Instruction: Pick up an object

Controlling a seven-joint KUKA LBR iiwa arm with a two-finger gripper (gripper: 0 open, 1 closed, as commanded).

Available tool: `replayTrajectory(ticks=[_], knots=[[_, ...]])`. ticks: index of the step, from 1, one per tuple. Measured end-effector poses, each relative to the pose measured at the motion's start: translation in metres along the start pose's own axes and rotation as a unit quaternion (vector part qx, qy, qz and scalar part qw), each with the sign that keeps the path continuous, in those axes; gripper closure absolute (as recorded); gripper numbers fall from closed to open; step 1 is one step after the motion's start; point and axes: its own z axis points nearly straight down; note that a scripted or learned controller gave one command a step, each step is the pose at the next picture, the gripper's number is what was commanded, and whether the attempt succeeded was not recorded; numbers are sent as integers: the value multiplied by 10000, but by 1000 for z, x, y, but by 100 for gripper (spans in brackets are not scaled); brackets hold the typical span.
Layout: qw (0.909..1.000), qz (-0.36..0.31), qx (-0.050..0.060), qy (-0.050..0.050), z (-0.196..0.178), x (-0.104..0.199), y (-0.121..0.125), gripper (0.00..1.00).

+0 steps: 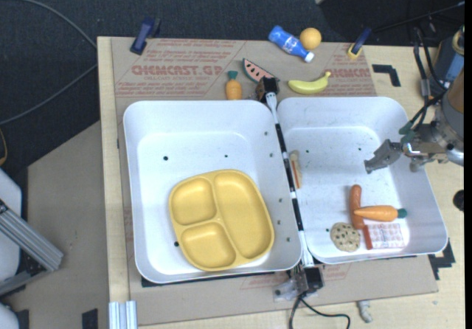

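While the grey arm reaches in from the right, these lines set out how things stand.

Gripper: the two-finger gripper (377,158) hangs over the right bin's upper right part, pointing left; whether its fingers are apart or closed cannot be told, and nothing shows between them.

Right bin: the shallow white plastic bin on the right (324,113) holds a small cluster near its lower right corner.

Carrot: an orange toy carrot with a green tip (379,212) lies flat, pointing left to right, below the gripper and apart from it.

Sausage: a reddish-orange toy sausage (357,204) lies just left of the carrot, touching it.

Cookie: a round tan speckled toy cookie (343,236) rests below the sausage.

Packet: a flat white packet with red print (386,235) lies just right of the cookie, under the carrot.

Left bin: the shallow white plastic bin on the left (184,121) bears a yellow three-compartment plastic plate (220,218) in its lower half.

Bench behind the bins: a yellow toy banana (309,84), a blue and white toy bottle (288,43), a small orange ball (311,37), a watermelon slice toy (254,69).
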Motion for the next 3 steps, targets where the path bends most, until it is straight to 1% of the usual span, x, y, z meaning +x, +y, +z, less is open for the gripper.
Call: replayTrajectory(ticks=[1,2,3], knots=[[10000,4,28,7,73,13,17,0],[10000,8,19,3,164,12,6,0],[10000,13,12,0,154,12,6,100]])
